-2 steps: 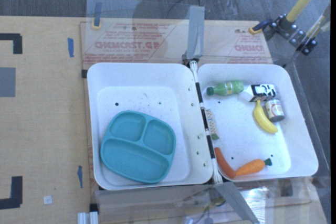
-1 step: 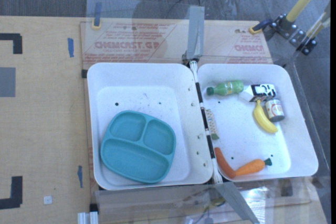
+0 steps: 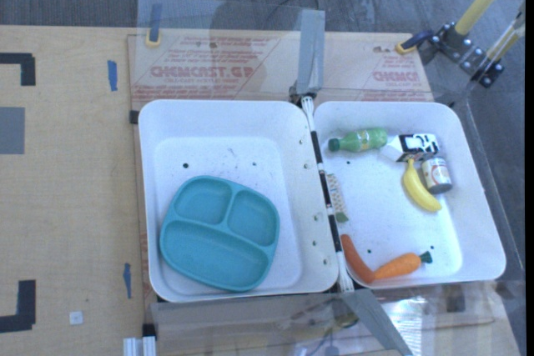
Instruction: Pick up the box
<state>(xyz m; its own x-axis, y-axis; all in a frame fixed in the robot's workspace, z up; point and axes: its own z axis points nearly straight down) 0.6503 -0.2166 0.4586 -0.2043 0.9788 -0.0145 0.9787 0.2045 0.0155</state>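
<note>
The box (image 3: 417, 144) is small, black and white, and lies near the back of the right bin (image 3: 480, 250). A green bottle (image 3: 360, 140) lies on its side just to the left of the box. Touching the box's front edge are a small can (image 3: 435, 174) and a yellow banana (image 3: 417, 188).
An orange carrot (image 3: 399, 265) and a redder one (image 3: 356, 259) lie at the right bin's front left. The left bin (image 3: 217, 125) holds a teal divided plate (image 3: 220, 233). A yellow pole with a clamp (image 3: 467, 33) stands beyond the back right.
</note>
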